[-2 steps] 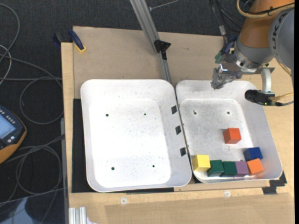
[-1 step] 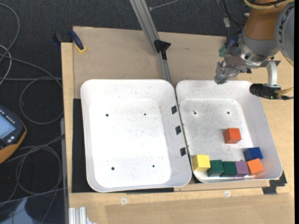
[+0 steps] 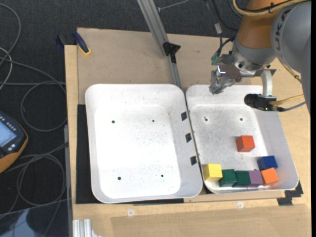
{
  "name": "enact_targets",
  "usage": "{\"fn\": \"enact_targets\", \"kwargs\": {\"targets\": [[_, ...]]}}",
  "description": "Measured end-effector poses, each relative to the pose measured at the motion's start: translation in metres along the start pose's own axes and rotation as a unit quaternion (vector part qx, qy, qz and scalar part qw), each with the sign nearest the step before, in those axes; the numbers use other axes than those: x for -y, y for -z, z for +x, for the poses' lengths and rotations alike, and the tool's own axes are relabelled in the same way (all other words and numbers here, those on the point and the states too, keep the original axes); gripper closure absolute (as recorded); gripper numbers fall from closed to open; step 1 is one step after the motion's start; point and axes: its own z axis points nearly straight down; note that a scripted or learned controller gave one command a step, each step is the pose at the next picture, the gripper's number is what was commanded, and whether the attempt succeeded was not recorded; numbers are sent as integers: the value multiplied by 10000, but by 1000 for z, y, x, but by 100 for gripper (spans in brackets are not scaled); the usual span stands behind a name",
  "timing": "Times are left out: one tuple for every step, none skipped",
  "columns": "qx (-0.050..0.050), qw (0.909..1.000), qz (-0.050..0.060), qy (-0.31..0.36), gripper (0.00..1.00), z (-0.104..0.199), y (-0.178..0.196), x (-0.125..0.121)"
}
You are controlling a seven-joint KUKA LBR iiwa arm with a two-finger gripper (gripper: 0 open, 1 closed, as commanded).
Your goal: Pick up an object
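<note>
Nearest row: along the near wall of the right-hand shallow white plastic bin (image 3: 284, 147) sit a yellow cube (image 3: 213, 171), two dark green cubes (image 3: 235, 177), a purple cube (image 3: 255, 177) and an orange cube (image 3: 269, 175), packed touching one another.
Blue cube (image 3: 267, 162): just behind the orange one, close to the bin's right wall.
Best target: the red-orange cube (image 3: 245, 143) stands alone mid-bin, well apart from the rest; I'd judge it the easiest pick.
Left bin (image 3: 98, 112): a second white tray, speckled, touching the right one.
Claw (image 3: 217, 86): hangs over the far rim of the right bin, nothing seen between its fingers; from here I cannot tell whether they are spread or closed.
Doing it well: travel toward the lone cube, centre over it, square to its faces, then descend straight, keeping off the crowded row.
Counter (image 3: 123, 53): bare plywood, a metal strut leaning across.
Room: dark carpet, loose cables at left.
</note>
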Motion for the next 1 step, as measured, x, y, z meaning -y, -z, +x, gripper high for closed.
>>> {"fn": "enact_targets", "kwargs": {"targets": [[-1, 10000, 1, 4, 100, 58, 9, 21]]}}
